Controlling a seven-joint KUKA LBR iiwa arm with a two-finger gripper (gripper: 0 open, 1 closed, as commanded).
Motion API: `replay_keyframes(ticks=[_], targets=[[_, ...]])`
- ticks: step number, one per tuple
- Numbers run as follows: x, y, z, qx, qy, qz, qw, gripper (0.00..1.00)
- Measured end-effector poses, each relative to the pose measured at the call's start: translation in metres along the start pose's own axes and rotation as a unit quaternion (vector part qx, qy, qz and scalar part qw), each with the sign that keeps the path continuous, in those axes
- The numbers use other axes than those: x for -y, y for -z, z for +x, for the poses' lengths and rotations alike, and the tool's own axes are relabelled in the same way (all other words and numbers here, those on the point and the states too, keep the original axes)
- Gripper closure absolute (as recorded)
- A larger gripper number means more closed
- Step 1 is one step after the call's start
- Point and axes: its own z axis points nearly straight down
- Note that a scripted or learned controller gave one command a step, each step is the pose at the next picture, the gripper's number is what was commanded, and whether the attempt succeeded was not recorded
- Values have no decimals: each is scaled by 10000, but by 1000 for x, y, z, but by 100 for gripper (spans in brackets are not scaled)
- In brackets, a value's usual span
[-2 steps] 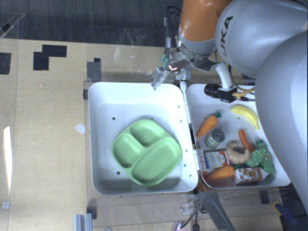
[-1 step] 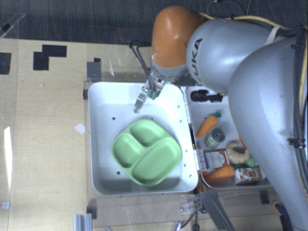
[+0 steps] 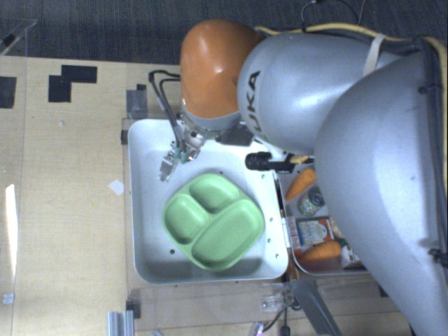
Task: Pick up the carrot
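The carrot [image 3: 301, 183], orange and tapered, lies in the right bin [image 3: 297, 261] just past the divider, partly hidden under the arm. My gripper [image 3: 170, 161] hangs below the orange wrist band over the far-left part of the left bin [image 3: 140, 208]. It is well to the left of the carrot and just beyond the green plate. The gripper is small and seen end-on, and nothing shows between its tips.
A green divided plate [image 3: 213, 220] fills the middle of the left bin. In the right bin lie a small tin [image 3: 311, 201], a printed packet [image 3: 313, 229] and another orange-red item [image 3: 322, 250]. The grey arm covers most of that bin. A black cylinder [image 3: 269, 162] juts out near the divider.
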Motion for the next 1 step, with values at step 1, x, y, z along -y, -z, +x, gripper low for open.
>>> replay_keyframes(ticks=[1], targets=[[17, 34, 40, -3, -138, 6, 9999, 0]])
